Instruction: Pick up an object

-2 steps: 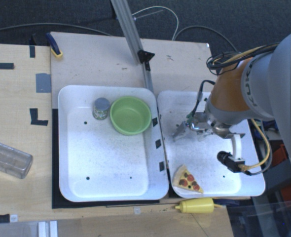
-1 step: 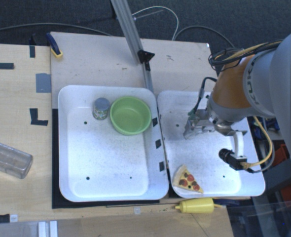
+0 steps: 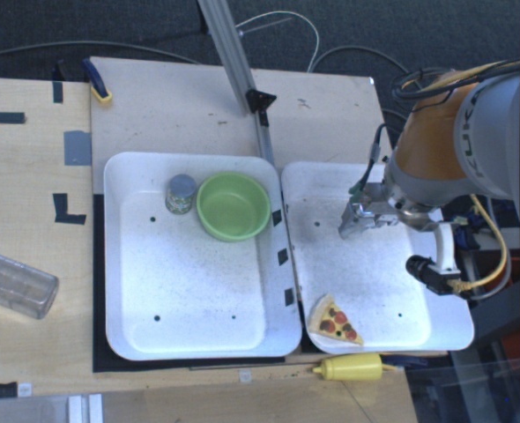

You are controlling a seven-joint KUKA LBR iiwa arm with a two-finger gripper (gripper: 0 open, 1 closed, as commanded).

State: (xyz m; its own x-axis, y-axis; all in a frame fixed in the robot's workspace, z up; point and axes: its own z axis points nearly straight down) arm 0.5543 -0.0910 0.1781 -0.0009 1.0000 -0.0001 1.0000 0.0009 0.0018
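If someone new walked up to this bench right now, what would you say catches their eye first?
Probably the green bowl at the back of the left bin, with a small grey can right beside it. Next, the grey and orange arm reaching in from the right, its gripper over the right bin. A toy pizza slice lies at that bin's front left corner.

The left bin (image 3: 119,263) holds 2 objects near its far edge: a light green bowl (image 3: 234,205), upright with its hollow facing up, and a small grey-topped can (image 3: 181,194) standing just beside the bowl on its left. The right bin (image 3: 419,320) holds 1 object: a flat toy pizza slice (image 3: 334,320), yellow with red spots, lying in the near left corner with its point toward the right.
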